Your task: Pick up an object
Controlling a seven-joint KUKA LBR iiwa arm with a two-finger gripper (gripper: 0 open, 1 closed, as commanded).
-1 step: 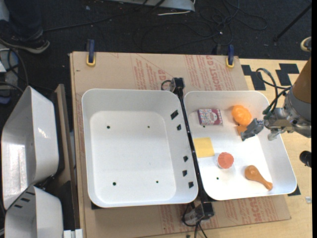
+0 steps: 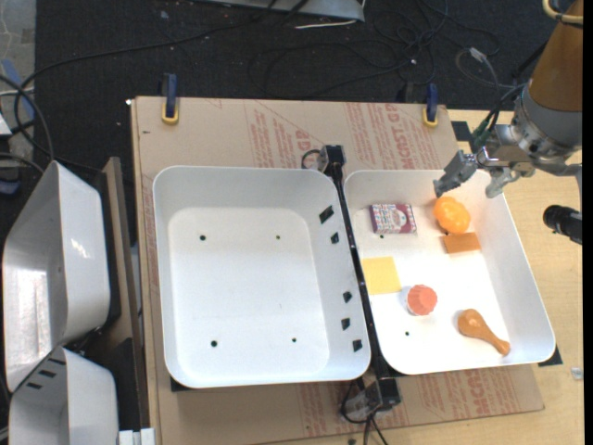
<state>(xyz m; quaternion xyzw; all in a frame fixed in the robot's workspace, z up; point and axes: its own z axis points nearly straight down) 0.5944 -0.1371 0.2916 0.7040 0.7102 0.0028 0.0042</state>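
The right bin (image 2: pixel 528 276) holds several small objects: an orange ball (image 2: pixel 452 214), an orange-brown block (image 2: pixel 461 243), a purple and white packet (image 2: pixel 392 217), a yellow square (image 2: pixel 380 274), a red round piece (image 2: pixel 422 299) and an orange drumstick shape (image 2: pixel 482 330). My gripper (image 2: pixel 476 178) hangs above the bin's far right corner, just above and right of the orange ball. Its two grey fingers are spread apart, with nothing between them.
The left bin (image 2: pixel 176 248) lies beside the right one, with a black divider (image 2: pixel 347 248) between them. Both rest on a cardboard sheet (image 2: pixel 278 128) held by two clamps. Cables cross the dark floor behind. White containers (image 2: pixel 56 258) stand at the far left.
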